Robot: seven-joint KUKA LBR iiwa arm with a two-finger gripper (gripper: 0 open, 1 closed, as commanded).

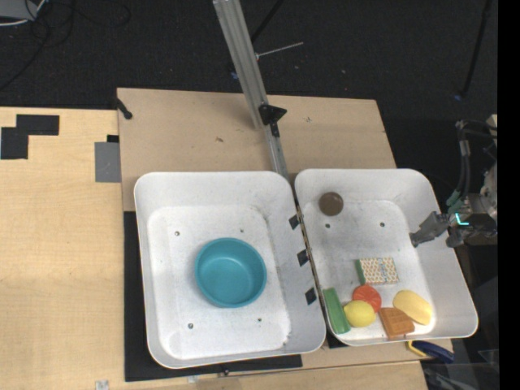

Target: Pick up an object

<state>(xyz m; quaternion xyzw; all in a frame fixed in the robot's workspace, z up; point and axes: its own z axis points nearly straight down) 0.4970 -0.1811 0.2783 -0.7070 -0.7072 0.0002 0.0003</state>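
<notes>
The right bin (382, 187) holds several small objects. A brown ball (331, 203) lies near its back left corner. Toward the front are a speckled square pad (378, 270), a red ball (367, 296), a yellow lemon (359, 314), a green stick (335, 310), an orange block (396, 322) and a yellow oblong piece (413, 305). My gripper (428, 231) hangs at the bin's right rim, well apart from all of these objects. Nothing shows in its grasp.
A teal bowl (231, 271) sits in the left bin (162, 193). A metal rail (247, 55) slants up from between the bins at the back. A blue and yellow item (429, 349) lies just outside the right bin's front corner.
</notes>
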